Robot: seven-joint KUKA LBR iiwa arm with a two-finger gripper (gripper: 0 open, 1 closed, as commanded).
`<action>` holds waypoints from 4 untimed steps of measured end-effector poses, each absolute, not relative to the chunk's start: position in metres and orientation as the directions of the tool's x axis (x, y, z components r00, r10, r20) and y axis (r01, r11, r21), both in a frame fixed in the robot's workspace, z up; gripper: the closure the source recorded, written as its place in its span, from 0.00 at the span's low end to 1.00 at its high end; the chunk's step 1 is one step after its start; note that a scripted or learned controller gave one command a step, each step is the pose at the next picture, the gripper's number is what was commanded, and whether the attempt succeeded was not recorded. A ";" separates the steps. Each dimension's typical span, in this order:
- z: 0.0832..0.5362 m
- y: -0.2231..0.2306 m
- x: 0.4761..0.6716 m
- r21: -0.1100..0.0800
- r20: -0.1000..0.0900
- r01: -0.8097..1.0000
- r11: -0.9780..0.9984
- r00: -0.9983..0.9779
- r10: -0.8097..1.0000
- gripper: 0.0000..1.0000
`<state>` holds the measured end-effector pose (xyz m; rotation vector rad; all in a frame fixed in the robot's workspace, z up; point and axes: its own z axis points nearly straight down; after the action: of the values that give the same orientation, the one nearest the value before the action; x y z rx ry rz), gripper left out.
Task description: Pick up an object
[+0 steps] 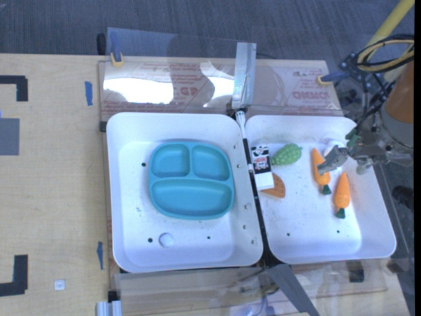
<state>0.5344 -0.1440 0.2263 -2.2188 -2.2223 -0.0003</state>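
Beside the right bin [368, 242] wall, the gripper [329, 160] hovers, spread and grasping nothing, over the upper carrot [320, 168], whose long axis runs near-vertically.

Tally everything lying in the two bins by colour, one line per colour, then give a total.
Blue: 1, the tray in the left bin
Orange: 3, two carrots and a wedge in the right bin
Green: 1, a bumpy piece
White and black: 1, a small carton
Total: 6
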 end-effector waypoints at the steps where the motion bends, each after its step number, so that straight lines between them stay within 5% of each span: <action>1: 0.226 -0.144 0.534 -0.001 0.001 1.000 0.002 -0.002 1.000 0.00; 2: 0.218 -0.150 0.560 0.002 0.000 1.000 -0.013 0.013 1.000 0.00; 3: 0.213 -0.137 0.514 -0.001 0.001 0.998 -0.057 0.057 0.998 0.00; 4: 0.188 -0.190 0.561 0.000 -0.002 0.997 -0.074 0.074 0.997 0.00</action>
<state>0.5605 -0.1903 0.1880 -2.3027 -2.1388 0.0021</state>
